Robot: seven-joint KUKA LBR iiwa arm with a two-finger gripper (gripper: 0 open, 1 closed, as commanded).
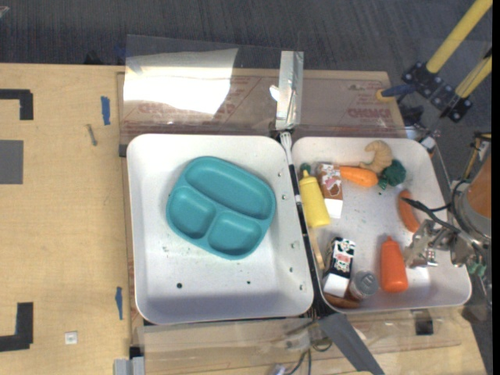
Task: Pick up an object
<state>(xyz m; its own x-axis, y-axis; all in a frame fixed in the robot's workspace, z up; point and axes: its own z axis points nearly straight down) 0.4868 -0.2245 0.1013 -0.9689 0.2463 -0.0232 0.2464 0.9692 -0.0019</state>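
High camera looks slantwise down on both bins (141, 209).

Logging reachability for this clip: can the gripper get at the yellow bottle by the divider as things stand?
Probably yes. The yellow bottle lies uncovered in the right bin, its top free. The gripper is across the bin, with the orange bottle beside it, not between.

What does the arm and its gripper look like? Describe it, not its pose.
The arm comes in at the right edge: a rounded grey body with an orange band above the wrist. The gripper below it is a small assembly of bare silvery metal with thin parts. A dark cable loops along it over the right bin. No lettering or markings can be made out.
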